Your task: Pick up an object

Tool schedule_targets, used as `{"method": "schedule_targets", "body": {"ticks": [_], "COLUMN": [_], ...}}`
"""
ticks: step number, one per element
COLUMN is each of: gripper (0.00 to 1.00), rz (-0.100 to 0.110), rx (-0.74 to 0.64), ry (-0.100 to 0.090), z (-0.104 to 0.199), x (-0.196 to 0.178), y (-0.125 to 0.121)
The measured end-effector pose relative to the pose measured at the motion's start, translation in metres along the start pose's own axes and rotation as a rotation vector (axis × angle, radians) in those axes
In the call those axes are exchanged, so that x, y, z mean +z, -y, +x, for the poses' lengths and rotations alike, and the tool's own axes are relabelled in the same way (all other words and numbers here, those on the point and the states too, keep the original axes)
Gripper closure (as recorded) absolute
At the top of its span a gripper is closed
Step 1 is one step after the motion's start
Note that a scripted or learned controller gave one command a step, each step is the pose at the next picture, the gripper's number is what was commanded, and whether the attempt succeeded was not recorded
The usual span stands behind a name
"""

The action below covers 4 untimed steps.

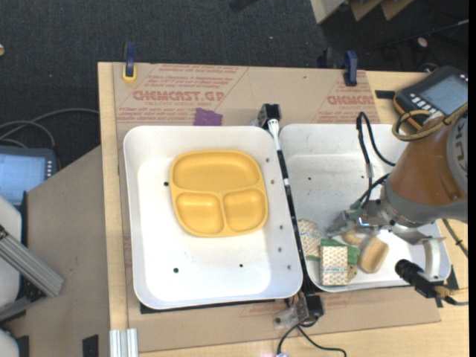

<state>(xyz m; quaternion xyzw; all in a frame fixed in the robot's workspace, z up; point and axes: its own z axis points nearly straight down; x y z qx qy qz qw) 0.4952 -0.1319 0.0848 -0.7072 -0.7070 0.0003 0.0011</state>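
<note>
Green-white packet (335, 264) near right bin's (327, 147) front rim, pincer (355, 227) just above, grip state unclear, far half open

Bench (186, 88) bears two white bins (149, 222), side by side.

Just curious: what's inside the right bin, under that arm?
In the right bin, near its front, lie a green-and-white packet and a tan block. The arm covers whatever lies further right, and the gripper hides part of the pile.
</note>
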Motion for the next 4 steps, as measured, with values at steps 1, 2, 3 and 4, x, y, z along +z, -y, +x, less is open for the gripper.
{"method": "schedule_targets", "body": {"ticks": [1, 2, 3, 4], "gripper": [0.0, 1.0, 1.0, 1.0], "rz": [-0.006, -0.006, -0.008, -0.013], "rx": [0.004, 0.001, -0.01, -0.01], "ry": [0.006, 0.004, 0.001, -0.001], "z": [-0.073, -0.069, 0.021, 0.102], "x": [0.0, -0.01, -0.007, -0.107], "y": [-0.024, -0.024, -0.093, -0.106]}}
